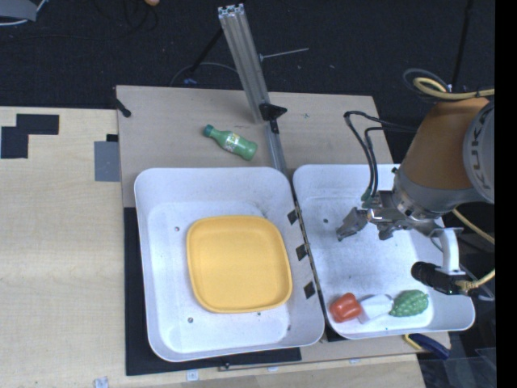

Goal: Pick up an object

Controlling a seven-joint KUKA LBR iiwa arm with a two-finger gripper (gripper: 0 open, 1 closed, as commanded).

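Seen from above at a slant: two shallow white bins side by side on a pale counter (323,115). In the left bin (157,208), a yellow plate (239,263) lying flat near the middle. In the right bin (323,188), a red pepper-like piece (346,306) near the front edge, a small white object (374,305) just beside it, and a bumpy green piece (409,303) next to that, toward the front right corner. Over the right bin's middle, reaching in from the right, the gripper (370,226), its dark fingers (350,225) spread apart and pointing left, nothing between them, well apart from the three pieces at the front. Behind the bins, on the counter, a small green bottle (230,141) lying on its side, and beside it a slanted metal rail (250,63) rising toward the back.
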